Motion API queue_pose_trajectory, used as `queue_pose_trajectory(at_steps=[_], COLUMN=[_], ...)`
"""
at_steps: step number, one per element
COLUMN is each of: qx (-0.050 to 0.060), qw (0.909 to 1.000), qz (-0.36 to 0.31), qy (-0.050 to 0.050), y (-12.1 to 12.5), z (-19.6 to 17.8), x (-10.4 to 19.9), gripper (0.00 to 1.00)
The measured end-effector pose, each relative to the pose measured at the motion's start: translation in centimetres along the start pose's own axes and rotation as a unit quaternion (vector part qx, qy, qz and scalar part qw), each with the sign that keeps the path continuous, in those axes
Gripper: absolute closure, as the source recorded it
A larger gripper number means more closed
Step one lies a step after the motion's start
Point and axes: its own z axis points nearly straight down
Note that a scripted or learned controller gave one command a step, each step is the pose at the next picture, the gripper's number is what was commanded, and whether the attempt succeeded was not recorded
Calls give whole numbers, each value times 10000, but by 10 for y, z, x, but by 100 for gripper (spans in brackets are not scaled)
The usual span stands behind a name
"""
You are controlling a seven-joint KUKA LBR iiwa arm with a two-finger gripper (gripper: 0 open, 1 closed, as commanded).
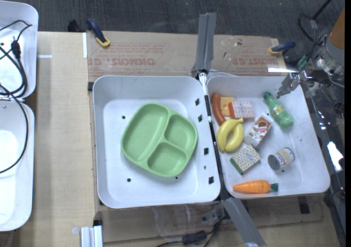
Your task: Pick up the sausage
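The sausage (218, 108) is a reddish-brown link lying lengthwise at the left end of the right bin (318, 147), near the divider. It touches a small red and white box (243, 110) on its right, and the bananas (230, 134) lie just below it. My gripper (287, 87) hangs over the bin's upper right corner, well to the right of the sausage and just above a green bottle (278, 110). Nothing is visibly held in it.
The right bin also holds a juice carton (258, 131), a patterned box (245, 158), a small can (281, 158) and a carrot (255, 187). A green divided plate (159, 140) lies in the left bin (104, 147). Clamps and cables sit along the bench edges.
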Motion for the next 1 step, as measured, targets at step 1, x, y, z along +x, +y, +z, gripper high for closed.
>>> queue_pose_trajectory(at_steps=[1], qx=[-14], qw=[9957], qz=[922], qy=[-2], y=[43], z=[138], x=[44], gripper=[0])
